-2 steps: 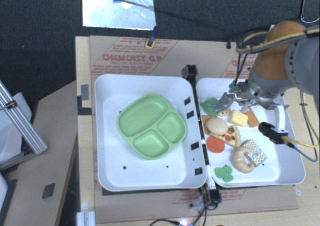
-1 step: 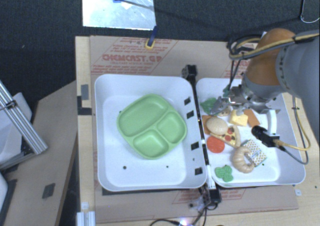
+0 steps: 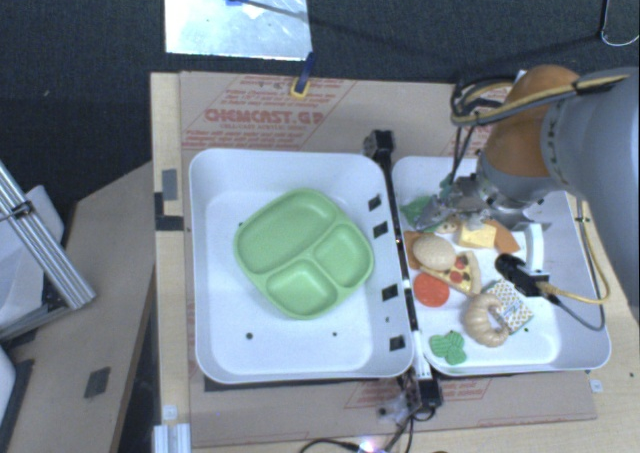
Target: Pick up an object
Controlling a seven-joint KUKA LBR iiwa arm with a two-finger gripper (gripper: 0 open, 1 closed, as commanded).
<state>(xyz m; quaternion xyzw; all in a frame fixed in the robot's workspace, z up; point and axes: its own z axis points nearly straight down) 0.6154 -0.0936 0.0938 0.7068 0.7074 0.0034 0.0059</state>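
Hovering gripper (image 3: 462, 203) seems just above cheese wedge (image 3: 480, 236).

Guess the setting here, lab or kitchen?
Likely a robot pick-test lab bench: two shallow white bins, toy food such as a plastic pizza slice, a green divided plastic plate, and a grey KUKA arm.

Light falls evenly from above, bright and rather flat. The two white bins (image 3: 290, 166) come close to washing out, and shadows inside them are faint — soft grey edges beneath the green plate (image 3: 303, 253). A reflective sheet (image 3: 238, 3) at the top glares with mottled patches. The dark floor (image 3: 80, 51) stays dim. Overall the picture is slightly soft and grainy — the arm (image 3: 560, 131) at right looks blurred.
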